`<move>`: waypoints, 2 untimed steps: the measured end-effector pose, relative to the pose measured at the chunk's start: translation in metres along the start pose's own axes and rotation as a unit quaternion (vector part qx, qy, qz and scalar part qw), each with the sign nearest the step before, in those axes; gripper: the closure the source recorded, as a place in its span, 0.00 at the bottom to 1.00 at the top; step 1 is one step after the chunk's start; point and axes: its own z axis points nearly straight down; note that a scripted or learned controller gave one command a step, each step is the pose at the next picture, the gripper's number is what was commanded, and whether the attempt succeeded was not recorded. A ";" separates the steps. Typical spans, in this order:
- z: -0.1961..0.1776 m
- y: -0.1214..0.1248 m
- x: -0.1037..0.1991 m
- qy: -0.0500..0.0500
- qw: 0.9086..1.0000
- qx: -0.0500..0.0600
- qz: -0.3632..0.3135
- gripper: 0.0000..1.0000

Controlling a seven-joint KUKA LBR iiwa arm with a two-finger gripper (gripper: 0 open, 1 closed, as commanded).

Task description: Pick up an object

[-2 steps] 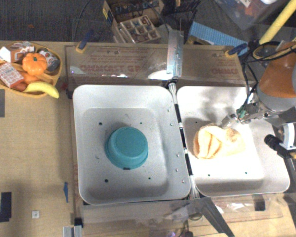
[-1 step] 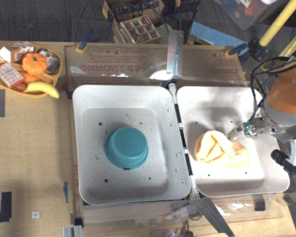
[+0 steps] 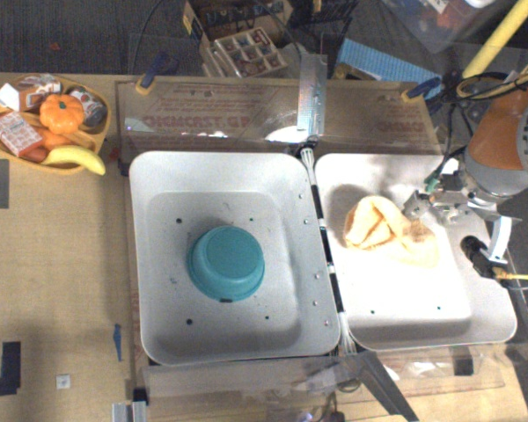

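Over the right bin (image 3: 488,319) we see the gripper (image 3: 420,211) low at its upper right area, just beside a pale orange-yellow object (image 3: 374,223) lying on the bin floor. We cannot tell whether anything is pinched or how the gripper is set; that part is blurred. Left bin (image 3: 158,183) holds a teal bowl (image 3: 227,263), upside down, near its middle. Far left on the bench we note a basket (image 3: 0,137) of toy food, with a banana (image 3: 75,157) at its lower edge.
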 end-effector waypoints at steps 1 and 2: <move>-0.001 -0.001 0.058 0.000 0.998 0.000 -0.057 0.00; -0.001 -0.041 0.069 0.000 0.998 -0.001 -0.062 0.00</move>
